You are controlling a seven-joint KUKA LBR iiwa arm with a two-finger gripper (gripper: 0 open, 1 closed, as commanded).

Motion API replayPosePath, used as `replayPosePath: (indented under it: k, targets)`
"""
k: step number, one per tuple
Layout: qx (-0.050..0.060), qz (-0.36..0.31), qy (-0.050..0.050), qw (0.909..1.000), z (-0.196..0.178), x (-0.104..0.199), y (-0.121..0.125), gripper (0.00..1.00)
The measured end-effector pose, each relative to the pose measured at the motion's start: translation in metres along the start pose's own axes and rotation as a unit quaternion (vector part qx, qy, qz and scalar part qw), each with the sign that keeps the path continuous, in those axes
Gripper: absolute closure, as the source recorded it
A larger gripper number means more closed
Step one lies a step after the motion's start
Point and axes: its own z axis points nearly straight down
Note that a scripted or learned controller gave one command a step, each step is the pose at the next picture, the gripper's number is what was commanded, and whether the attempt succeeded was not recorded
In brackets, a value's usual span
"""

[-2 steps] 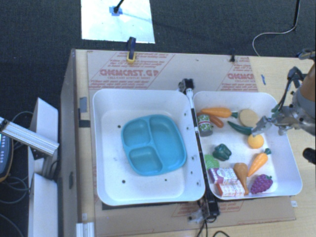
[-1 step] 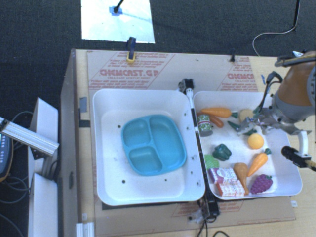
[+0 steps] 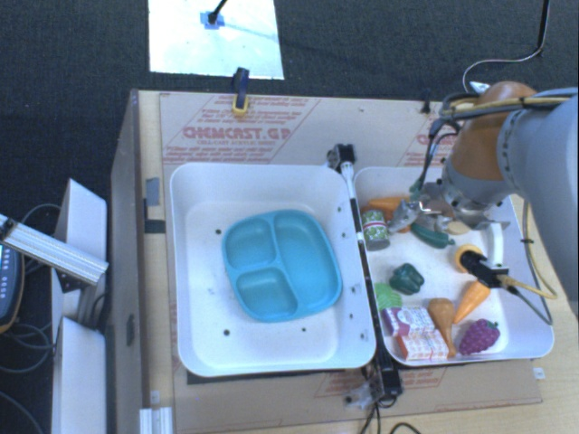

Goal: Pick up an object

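Table (image 3: 271, 120), brown, bearing two white bins side by side. Arm (image 3: 534, 143), grey with orange band, reaching in from the right over the upper part of the right bin (image 3: 534, 337). Left bin (image 3: 204, 197), holding a blue three-compartment tray (image 3: 280, 265) near its centre, nothing in the tray. Right bin crowded with candidate objects: small box (image 3: 414, 331) at the lower left, purple grapes (image 3: 479, 336) at the lower right, orange carrot (image 3: 470, 300) just above the grapes, tan cone (image 3: 442, 316) beside the box, dark green pepper (image 3: 407, 278) near the middle, can (image 3: 374, 228) against the left wall, a dark green piece (image 3: 432, 235) directly under the wrist. Claw (image 3: 414, 212) low over the upper left of the right bin, near the can and the dark green piece; opening of the claw impossible to tell from this angle, and nothing seen between it. Task judged barely begun: approach made, no object visibly lifted, all items lying on the bin floor; grasp and lift left to do.
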Motion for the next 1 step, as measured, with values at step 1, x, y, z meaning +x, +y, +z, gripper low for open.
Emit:
replayPosePath:
  k: [1]
  targets:
    - [0.0,0.0,-0.001,1.0,-0.0179,-0.0228,0.044,0.0]
